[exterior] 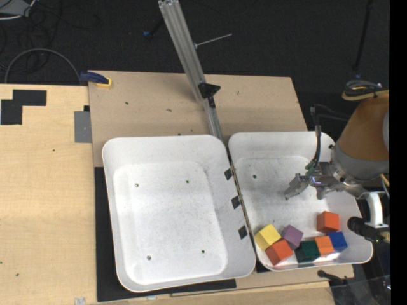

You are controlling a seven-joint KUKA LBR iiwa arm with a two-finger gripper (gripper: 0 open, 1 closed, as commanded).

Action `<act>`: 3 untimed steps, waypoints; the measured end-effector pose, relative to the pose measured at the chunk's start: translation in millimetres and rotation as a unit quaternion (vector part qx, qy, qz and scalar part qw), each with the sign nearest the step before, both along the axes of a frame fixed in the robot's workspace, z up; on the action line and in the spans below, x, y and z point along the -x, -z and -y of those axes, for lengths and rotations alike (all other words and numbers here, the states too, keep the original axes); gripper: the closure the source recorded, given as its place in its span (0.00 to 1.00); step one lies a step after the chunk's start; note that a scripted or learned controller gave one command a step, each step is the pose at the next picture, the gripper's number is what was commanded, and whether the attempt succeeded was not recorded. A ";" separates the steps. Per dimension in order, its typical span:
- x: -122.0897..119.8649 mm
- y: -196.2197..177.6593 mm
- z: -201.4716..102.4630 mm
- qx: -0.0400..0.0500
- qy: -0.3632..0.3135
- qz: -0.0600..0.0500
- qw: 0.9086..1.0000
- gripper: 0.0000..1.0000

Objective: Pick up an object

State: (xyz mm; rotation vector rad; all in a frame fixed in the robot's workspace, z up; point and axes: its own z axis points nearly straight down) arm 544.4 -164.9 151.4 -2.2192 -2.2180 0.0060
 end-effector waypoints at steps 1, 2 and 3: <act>0.6 -12.8 1.1 0.000 0.003 0.001 1.000 1.00; -14.9 25.9 -68.8 -0.003 -0.003 -0.001 1.000 1.00; -32.8 -42.5 -143.9 -0.002 -0.004 0.005 1.000 1.00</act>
